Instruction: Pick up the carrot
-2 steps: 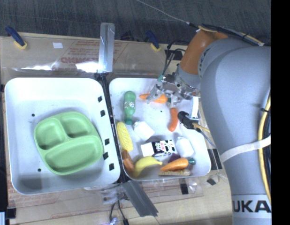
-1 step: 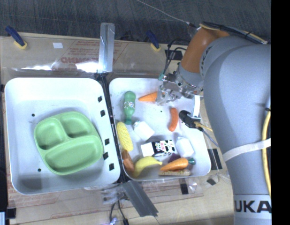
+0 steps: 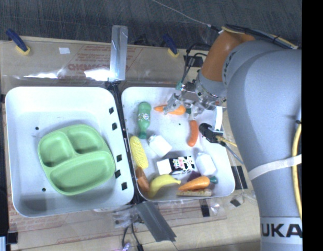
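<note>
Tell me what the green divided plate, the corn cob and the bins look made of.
Green plate: likely moulded plastic, matte, with an even colour and soft rounded dividers.
Corn cob: probably toy plastic, a uniform yellow with a slight sheen.
Bins: seemingly thin formed white plastic, smooth, with rounded corners and faint glare near the rim.

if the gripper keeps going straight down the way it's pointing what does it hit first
Most likely the small orange carrot lying at the far end of the right bin, right under the gripper. Depth is hard to judge from this slanted view.
</note>
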`<state>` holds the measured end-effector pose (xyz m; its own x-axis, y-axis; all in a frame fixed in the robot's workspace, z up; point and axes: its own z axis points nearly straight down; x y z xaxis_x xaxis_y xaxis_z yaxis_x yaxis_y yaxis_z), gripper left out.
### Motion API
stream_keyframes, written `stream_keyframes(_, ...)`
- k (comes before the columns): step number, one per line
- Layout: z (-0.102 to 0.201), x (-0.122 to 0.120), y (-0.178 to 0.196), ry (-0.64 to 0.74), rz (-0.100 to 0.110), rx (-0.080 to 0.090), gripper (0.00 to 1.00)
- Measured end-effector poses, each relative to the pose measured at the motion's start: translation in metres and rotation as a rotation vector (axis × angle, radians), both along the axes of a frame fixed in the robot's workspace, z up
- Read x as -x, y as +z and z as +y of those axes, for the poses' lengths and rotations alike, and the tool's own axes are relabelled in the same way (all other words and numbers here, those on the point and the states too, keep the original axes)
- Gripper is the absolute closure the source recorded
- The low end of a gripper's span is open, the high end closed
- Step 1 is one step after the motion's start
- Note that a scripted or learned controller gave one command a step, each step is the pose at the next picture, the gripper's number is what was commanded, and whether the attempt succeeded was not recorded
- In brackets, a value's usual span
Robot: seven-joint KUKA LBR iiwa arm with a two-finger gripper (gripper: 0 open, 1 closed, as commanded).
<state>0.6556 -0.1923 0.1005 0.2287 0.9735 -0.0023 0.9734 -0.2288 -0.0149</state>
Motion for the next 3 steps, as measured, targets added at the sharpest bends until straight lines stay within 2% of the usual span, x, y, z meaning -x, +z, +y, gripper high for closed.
stream_keyframes(1,0.009,0.002,-0.009,-0.364,0.006,0.0,0.0)
stream_keyframes(2,0.011,0.0,0.001,-0.355,-0.002,0.002,1.0)
stream_keyframes(3,0.012,0.0,0.001,-0.353,0.0,0.001,0.0)
